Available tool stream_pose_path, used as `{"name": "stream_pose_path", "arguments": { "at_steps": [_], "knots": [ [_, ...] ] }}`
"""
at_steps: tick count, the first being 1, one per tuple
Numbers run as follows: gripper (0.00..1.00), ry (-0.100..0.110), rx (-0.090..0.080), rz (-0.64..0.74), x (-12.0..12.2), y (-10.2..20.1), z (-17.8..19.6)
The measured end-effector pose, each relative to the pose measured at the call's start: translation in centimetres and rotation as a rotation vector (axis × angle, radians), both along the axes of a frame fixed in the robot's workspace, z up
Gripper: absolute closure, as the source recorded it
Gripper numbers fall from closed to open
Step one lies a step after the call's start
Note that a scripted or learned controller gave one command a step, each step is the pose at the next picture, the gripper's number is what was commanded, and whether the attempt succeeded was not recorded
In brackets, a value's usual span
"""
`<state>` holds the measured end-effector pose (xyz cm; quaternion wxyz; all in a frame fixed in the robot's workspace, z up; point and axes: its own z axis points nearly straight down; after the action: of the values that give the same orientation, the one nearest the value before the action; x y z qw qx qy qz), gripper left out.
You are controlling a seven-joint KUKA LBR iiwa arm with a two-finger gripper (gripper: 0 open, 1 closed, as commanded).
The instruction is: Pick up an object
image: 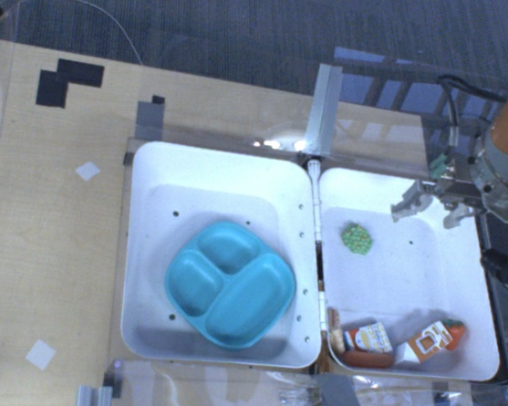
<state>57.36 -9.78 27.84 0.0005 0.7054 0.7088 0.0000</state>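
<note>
Hovering over the far part of the right bin (488, 314), gripper (430, 209) with fingers (408, 204) spread wide, holding nothing. Sitting just below and slightly left of the fingers, apart from them: a green bumpy ball (356, 239). Lying well below them along the near wall: two small cartons (372, 335) (430, 341) and a sausage (365, 357). Resting far to their left in the left bin (145, 230): a blue divided plate (230, 283).
</note>
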Motion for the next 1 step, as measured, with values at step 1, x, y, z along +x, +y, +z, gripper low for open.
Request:
{"name": "stream_pose_path", "arguments": {
  "at_steps": [1],
  "knots": [
    [0.00,0.002,0.001,-0.425,-1.80,-2.89,-7.74]
  ]
}}
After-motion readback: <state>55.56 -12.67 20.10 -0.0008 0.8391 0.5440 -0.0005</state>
